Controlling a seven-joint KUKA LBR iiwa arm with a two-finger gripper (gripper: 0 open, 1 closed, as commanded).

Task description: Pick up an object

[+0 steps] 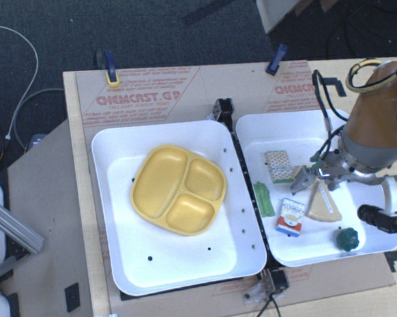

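Observation:
My gripper (316, 178) is low in the right bin (305, 122), open, with its fingers spread on either side of the narrow top end of a beige wedge (323, 206). The wedge lies flat on the bin floor. Nothing is lifted. Left of the wedge lies a small white carton with red and blue print (291, 217). A green stick (263, 198) lies beside the bin's left wall. Just left of the gripper is a speckled block (278, 165), and a dark green ball (347, 238) rests near the front right corner.
The left bin (124, 256) holds a yellow divided plate (179, 189). The arm's grey body and orange band (380, 116) hang over the right bin's right side. A black part (375, 217) juts over the bin's right edge near the ball.

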